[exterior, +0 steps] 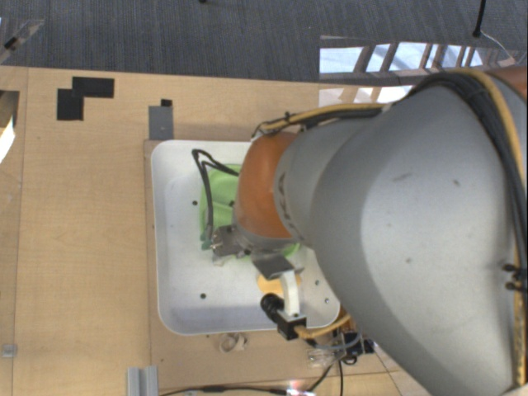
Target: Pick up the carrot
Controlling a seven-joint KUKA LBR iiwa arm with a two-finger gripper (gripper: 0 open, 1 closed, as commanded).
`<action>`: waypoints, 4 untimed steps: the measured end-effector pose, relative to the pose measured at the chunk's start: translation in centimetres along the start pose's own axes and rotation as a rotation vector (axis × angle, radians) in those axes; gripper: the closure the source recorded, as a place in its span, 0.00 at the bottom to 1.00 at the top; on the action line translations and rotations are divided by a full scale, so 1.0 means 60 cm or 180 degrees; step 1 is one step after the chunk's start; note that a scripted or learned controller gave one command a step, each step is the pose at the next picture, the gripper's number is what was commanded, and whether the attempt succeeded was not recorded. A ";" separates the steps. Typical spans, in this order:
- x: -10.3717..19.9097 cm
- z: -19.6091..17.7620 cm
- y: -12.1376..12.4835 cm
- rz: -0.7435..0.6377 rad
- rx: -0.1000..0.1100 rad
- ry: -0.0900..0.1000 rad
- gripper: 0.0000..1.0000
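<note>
The grey arm with its orange band [260,192] hangs low over the shallow white plastic bin [177,258], covering a green object [219,180]. An orange sliver, likely the carrot [268,285], peeks out near the bin's near edge. Whether the gripper is released or clenched I cannot tell; a blind descent risks catching the green object instead

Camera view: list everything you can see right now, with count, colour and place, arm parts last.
bin: one in sight, white, shallow, centre of the bench, mostly covered by the arm.
green item: one, bright green, in the bin's upper middle, partly hidden under the wrist; cannot tell what it is.
orange patch: one, orange, in the bin's lower part beside the wrist fittings; possibly the carrot, too hidden to confirm.
bench: one, light wood, black markers at upper left.
arm: one, grey with orange band, reaching in from the right over the bin.
</note>
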State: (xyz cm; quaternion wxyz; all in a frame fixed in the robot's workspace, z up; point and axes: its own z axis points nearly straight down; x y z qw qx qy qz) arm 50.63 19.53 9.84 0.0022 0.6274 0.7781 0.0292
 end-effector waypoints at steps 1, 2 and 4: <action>-0.002 -0.283 -0.017 -0.0009 0.0090 -0.0074 1.00; -0.045 -0.131 -0.038 -0.1006 0.0176 -0.0079 1.00; 0.007 0.010 -0.021 -0.0786 0.0086 -0.0084 1.00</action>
